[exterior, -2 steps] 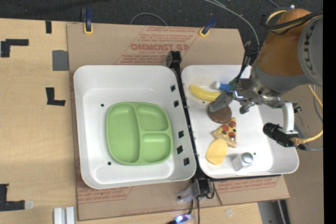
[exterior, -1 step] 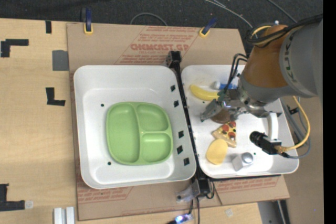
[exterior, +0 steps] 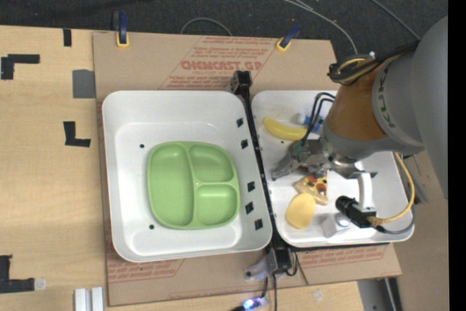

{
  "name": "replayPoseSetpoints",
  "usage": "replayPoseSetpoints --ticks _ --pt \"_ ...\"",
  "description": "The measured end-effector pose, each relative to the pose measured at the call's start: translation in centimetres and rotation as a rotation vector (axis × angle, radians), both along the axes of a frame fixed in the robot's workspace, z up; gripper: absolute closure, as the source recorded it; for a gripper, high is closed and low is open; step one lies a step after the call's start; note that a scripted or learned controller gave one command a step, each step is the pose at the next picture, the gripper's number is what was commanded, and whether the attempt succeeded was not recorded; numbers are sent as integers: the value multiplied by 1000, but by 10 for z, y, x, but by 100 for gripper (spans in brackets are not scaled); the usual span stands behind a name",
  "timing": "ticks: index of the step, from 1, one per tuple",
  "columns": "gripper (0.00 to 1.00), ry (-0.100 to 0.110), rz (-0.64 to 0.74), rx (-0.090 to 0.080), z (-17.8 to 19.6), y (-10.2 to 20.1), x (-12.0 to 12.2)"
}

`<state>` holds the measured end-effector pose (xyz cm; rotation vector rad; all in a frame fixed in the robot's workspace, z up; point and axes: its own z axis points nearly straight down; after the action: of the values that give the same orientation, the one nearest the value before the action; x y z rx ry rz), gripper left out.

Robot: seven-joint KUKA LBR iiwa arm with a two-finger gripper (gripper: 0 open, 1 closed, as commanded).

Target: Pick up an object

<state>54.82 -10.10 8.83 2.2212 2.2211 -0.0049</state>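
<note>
The right bin (exterior: 280,229) holds a yellow banana (exterior: 282,130) at its back left. Toward the front lie a pale yellow round piece (exterior: 300,211) and a small orange and yellow item (exterior: 315,184). My gripper (exterior: 295,160) hangs low in this bin, between the banana and the small orange item. Its dark fingers (exterior: 284,168) point left toward the divider. I see nothing held between them. The grey arm with its orange band (exterior: 357,109) reaches in from the right and hides the bin's right half.
The left bin (exterior: 116,120) holds a green divided plate (exterior: 194,183). A black divider strip (exterior: 251,156) runs between the bins. Both sit on a cardboard sheet (exterior: 211,62) held by clamps. Cables lie on the dark floor behind.
</note>
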Motion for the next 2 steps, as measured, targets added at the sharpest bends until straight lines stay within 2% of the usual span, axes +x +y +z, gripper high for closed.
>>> replayPoseSetpoints --ticks 1,2 --pt "100 -5 0 -2 13 -1 2" --pt "100 -2 1 2 67 -6 11"
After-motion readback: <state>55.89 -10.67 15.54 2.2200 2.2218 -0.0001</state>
